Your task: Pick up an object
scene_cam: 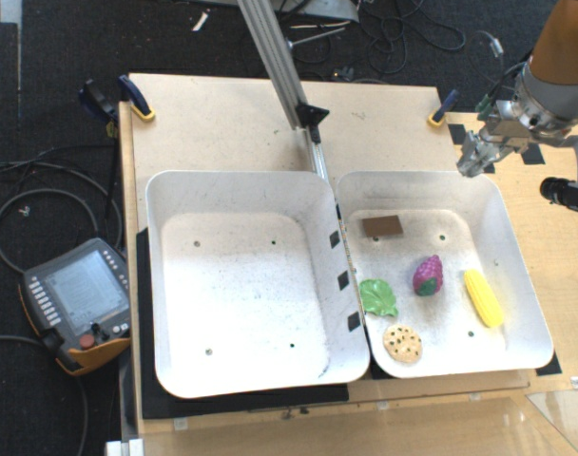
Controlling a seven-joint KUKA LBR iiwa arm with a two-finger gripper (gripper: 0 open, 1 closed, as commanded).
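The gripper [472, 160] hung above the right bin's [517, 255] far right corner, nothing visibly between its fingers. Inside the bin, the corn cob [483, 297] lay near the right wall, its long axis running near-to-far.

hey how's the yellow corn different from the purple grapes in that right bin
The corn is yellow, long and narrow, lying lengthwise near the right bin's right wall. The grapes are purple, short and rounded, sitting nearer the bin's middle. The corn looks longer than the grapes. Both are toy foods resting apart on the bin floor, untouched by the pincer.
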